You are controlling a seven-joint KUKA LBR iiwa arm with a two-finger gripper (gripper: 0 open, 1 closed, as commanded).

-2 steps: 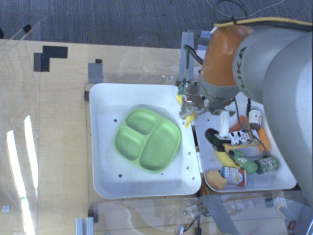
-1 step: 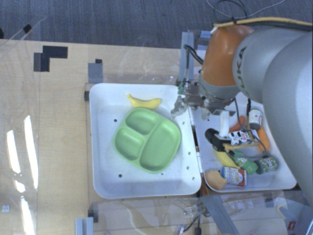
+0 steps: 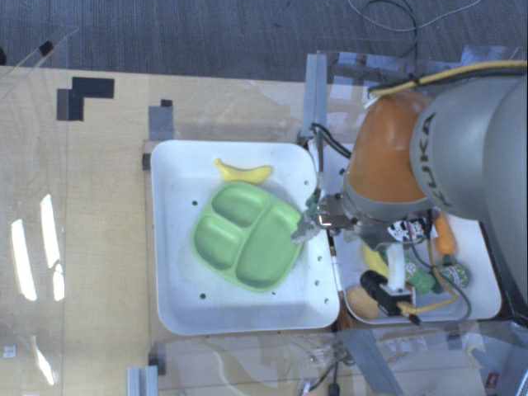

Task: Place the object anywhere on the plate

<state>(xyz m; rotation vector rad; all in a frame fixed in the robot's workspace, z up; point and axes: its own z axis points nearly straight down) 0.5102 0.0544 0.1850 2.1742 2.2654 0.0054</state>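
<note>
A green divided plate [image 3: 247, 236] lies in the left white bin [image 3: 177, 304], turned at an angle. A yellow banana [image 3: 243, 172] rests on the bin floor just beyond the plate's far edge, touching or nearly touching it. My gripper [image 3: 307, 225] hangs at the plate's right rim, close to the wall between the two bins. The grey arm with its orange band [image 3: 388, 155] hides most of the gripper from above. I see no object in it.
The right bin [image 3: 487, 295] holds several small items: an orange carrot [image 3: 444, 233], a yellow piece [image 3: 375, 260], a brown round piece [image 3: 360, 301], a green item [image 3: 422, 280]. The arm covers much of that bin. Cables trail at its front.
</note>
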